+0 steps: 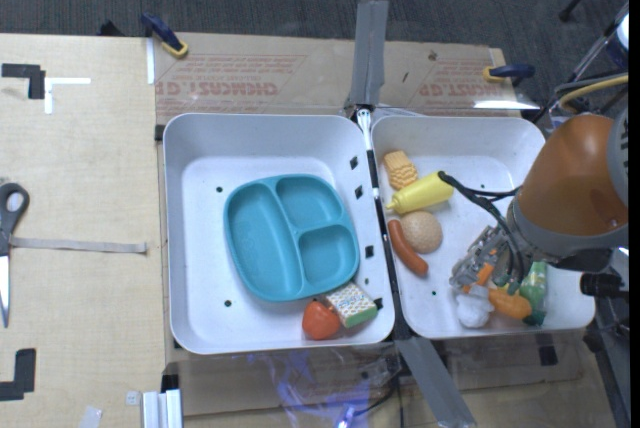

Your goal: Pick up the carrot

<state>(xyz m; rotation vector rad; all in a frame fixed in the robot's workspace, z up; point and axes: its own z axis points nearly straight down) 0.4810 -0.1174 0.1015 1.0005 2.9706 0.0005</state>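
The carrot (510,304), small and orange, lies on its side in the near right corner of the right bin (440,321).

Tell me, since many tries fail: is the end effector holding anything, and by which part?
Cannot be told. The end effector is low over the carrot in the right bin, but any hold is hidden.

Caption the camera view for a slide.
End effector low in right bin over carrot; blue divided plate in left bin.
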